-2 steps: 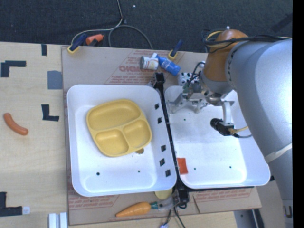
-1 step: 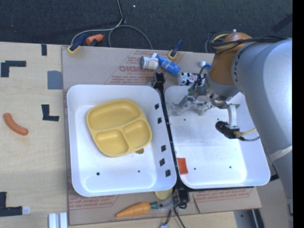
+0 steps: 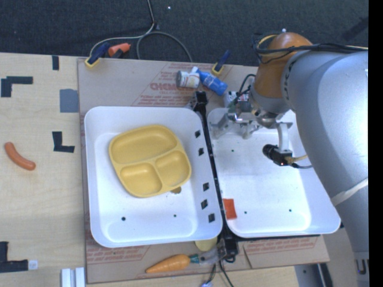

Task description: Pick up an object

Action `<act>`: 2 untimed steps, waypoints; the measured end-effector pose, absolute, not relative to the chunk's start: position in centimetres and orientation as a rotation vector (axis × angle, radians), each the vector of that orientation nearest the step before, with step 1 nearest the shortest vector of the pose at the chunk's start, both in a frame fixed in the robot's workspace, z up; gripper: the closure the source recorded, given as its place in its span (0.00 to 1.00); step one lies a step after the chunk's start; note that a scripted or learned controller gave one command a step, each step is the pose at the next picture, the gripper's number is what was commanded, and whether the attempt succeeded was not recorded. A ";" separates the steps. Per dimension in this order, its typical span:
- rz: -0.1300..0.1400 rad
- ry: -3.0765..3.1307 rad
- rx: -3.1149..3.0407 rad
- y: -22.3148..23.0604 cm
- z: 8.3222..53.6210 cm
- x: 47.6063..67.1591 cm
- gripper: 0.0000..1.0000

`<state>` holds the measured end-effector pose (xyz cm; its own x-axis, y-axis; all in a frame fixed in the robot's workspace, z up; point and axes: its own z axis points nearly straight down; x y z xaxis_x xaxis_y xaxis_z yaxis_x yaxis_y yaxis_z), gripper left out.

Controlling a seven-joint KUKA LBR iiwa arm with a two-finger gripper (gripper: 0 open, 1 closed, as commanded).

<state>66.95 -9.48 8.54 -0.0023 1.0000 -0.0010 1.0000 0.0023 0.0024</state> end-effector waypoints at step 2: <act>-0.001 2.222 2.216 -9.5 9.5 66.9 0.00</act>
